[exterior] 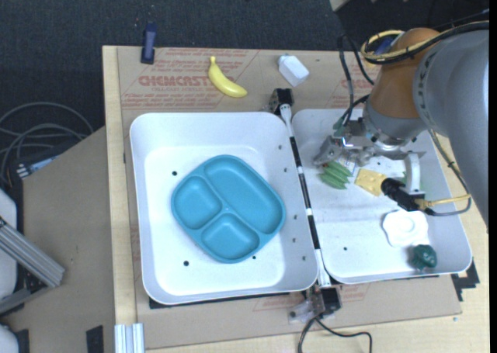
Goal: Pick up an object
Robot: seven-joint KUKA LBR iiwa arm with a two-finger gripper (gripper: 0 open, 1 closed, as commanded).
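Left bin (155, 150): blue divided plate (227, 208) is lying at its middle. Right bin (353, 250): green object (335, 176) is lying in the upper left part, with a yellow piece (370, 182) just beside it. A white round piece (401, 226) and a dark green lump (423, 257) are sitting toward the lower right corner. Gripper (338, 154) is hanging close over the green object, the wrist crowding in above. Spread or closed: cannot tell. Contact is unclear. A banana (226, 80) and a white block (293, 70) are lying on the bench (178, 80) behind the bins.

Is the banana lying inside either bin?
No, the banana lies on the bench, outside the left bin and beyond its far rim.
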